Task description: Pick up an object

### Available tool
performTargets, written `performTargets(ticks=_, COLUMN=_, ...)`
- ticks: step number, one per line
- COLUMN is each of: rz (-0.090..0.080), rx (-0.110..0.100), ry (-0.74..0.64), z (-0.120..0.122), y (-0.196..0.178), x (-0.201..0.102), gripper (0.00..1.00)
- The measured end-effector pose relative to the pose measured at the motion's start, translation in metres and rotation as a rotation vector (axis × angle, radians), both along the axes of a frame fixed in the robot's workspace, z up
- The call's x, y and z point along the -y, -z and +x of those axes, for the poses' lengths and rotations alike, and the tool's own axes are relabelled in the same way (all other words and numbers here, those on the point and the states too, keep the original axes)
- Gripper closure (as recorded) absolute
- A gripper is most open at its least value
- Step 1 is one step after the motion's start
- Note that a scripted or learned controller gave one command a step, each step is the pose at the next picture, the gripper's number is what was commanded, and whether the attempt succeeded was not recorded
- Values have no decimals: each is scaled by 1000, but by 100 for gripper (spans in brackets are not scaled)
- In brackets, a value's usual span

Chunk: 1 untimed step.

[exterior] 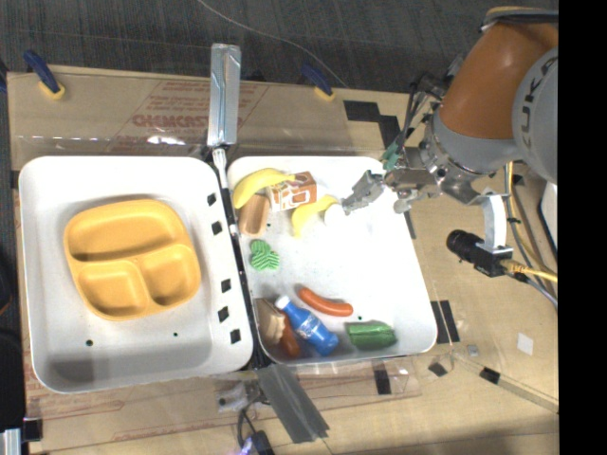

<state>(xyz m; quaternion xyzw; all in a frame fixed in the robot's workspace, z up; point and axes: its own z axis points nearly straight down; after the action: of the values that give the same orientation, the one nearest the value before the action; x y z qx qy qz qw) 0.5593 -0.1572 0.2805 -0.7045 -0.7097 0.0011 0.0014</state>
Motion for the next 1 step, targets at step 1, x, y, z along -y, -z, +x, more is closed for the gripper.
performTargets(ticks=1, rz=0, rx=-1, ry=-5, z=1, y=-10, x=-1, gripper=100)
